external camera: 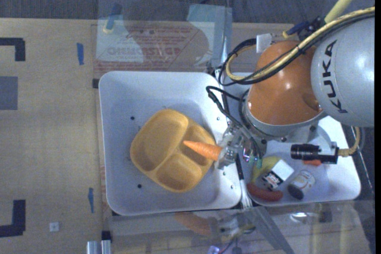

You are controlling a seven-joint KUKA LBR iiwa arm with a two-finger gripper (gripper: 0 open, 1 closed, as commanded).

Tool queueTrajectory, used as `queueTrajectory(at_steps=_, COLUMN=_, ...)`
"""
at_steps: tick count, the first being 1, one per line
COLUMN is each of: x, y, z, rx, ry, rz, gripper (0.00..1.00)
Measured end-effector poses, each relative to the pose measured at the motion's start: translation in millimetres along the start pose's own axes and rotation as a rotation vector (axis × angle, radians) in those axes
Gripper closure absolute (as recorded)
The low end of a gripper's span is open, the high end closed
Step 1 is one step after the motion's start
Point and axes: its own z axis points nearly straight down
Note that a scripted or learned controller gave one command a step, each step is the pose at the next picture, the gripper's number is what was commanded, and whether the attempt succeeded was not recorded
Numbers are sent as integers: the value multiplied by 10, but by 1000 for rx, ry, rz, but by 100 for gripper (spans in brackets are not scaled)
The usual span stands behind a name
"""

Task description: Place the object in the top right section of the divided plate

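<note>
KUKA arm [333, 77], "KUKA" lettering readable on the grey housing, enters from 3 o'clock. Left white bin [119, 98] holds the yellow divided plate [161, 149]. Carrot [201, 149] lies across the plate's 3 o'clock rim, long axis roughly 10-to-4, tip pointing at 10 o'clock into the plate, thick end at the gripper [229, 149], which appears clamped on it. Right bin [351, 184]: small items, labels unreadable.

An orange toy carrot [201, 149] lies tilted across the right rim of a yellow, three-section divided plastic plate [161, 146] in the left white bin.
</note>
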Motion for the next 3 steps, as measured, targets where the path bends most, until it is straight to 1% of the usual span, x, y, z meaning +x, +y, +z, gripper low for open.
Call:
queueTrajectory(at_steps=1, x=302, y=422, z=232, rx=0, ry=1, rz=-77, gripper=100)
queueTrajectory(at_steps=2, x=-4, y=-409, z=0, rx=0, ry=-3, rz=165, gripper=100)
queueTrajectory(at_steps=3, x=-330, y=196, z=-403, rx=0, ry=-2, rz=185, gripper=100)
